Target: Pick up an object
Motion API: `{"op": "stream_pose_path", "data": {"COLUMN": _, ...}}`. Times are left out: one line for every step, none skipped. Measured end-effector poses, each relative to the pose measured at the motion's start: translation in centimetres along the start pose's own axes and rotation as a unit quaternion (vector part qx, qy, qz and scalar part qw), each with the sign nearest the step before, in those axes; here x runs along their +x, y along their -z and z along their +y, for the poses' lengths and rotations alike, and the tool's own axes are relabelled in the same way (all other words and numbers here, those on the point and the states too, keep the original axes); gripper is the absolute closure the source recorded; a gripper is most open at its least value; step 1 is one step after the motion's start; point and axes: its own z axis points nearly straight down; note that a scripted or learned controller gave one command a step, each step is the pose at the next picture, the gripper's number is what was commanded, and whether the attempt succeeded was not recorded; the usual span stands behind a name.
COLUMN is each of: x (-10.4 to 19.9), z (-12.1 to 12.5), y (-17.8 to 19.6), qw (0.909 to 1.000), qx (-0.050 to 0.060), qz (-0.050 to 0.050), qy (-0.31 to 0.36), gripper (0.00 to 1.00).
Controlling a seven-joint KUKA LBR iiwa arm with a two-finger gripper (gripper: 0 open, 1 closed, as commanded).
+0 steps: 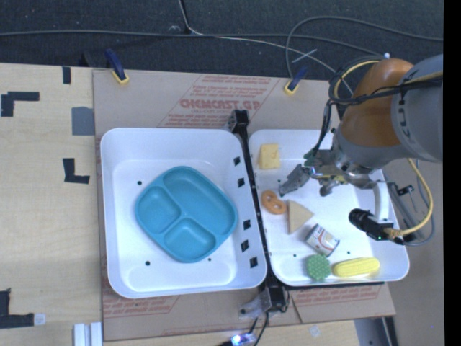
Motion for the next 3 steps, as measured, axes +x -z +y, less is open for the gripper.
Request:
{"op": "stream_pose_path", "data": {"x": -0.9, "z": 0.2, "y": -5.8, "qw": 1.0000, "qx": 0.001, "qz": 0.000, "qy": 0.000, "gripper": 0.00}}
{"op": "stream_pose_path", "data": {"x": -0.7, "z": 0.3, "y": -4.5, "qw": 1.0000, "qx": -0.001, "qz": 0.000, "qy": 0.001, "gripper": 1.00}}
{"op": "stream_pose_path", "data": {"x": -1.2, "z": 0.7, "y": -0.2, "qw": 1.0000, "qx": -0.003, "qz": 0.000, "qy": 0.000, "gripper": 1.00}}
